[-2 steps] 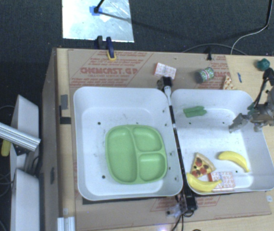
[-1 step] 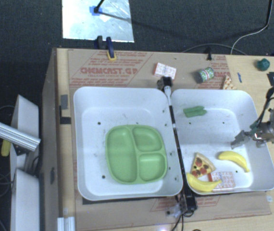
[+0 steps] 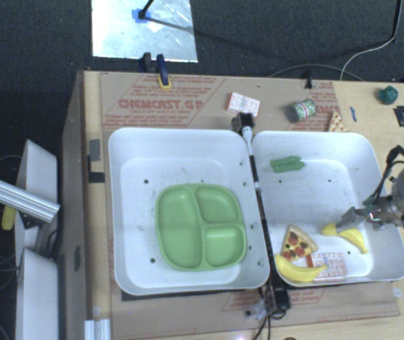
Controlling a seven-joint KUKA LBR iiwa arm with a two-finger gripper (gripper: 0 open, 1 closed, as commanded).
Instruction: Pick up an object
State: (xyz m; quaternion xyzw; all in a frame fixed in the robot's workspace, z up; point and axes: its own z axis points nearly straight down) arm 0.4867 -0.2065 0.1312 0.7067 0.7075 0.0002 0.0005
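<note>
Banana piece (image 3: 351,236), small and yellow, lies in the right bin (image 3: 329,147) near its right wall, and it looks like the thing this try is aimed at: the gripper (image 3: 352,219) sits just above it, reaching in from the right. The step in hand seems to be the approach, with the grasp not yet made. I cannot tell how the jaws stand; the tip is dark and blurred against the bin floor, and nothing shows between them.

Largest first. The bench (image 3: 188,98) is a pale board with red print, set on dark floor. On it sit two white bins side by side, touching along the middle. The left bin (image 3: 138,154) bears a green tray (image 3: 202,227) with three compartments. The right bin also bears a whole banana (image 3: 298,270) at the front wall, a pizza slice (image 3: 298,243) just behind it, a printed card (image 3: 333,264) beside the banana, and a green block (image 3: 287,164) well apart, near the back.

The next move, as I judge it, calls for a short descent straddling the banana piece, then a close and a lift. The piece is curved and small, so it may slip out sideways. The bin wall is close on the right, leaving little room for the arm.
</note>
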